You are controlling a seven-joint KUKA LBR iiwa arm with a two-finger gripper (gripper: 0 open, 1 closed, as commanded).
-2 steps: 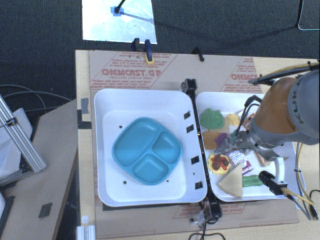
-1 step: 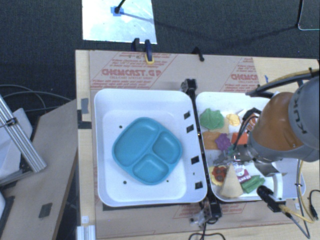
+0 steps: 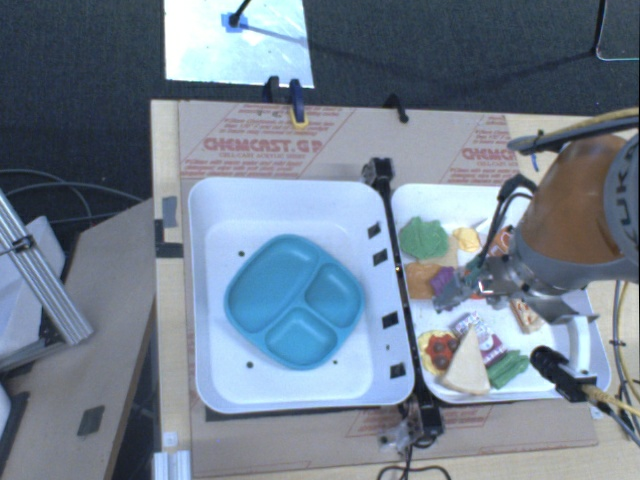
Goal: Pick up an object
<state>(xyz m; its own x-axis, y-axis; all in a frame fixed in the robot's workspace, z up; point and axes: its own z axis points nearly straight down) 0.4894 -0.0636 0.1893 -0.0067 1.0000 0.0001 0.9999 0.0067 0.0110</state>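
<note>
Bins (image 3: 290, 193), two; blue tray (image 3: 293, 300), one.

Both white bins (image 3: 290, 198) look like smooth, glossy plastic; the blue tray (image 3: 293, 301) is matt plastic. Printed brown cardboard (image 3: 260, 143) lies beneath; a shiny metal sheet (image 3: 238, 28) sits beyond.

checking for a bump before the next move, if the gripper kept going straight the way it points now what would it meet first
Probably the purple toy in the right bin. The gripper points left and down from the arm, and its tip sits right at that toy beside the orange piece. Height above it is unclear from this slanted view.
</note>
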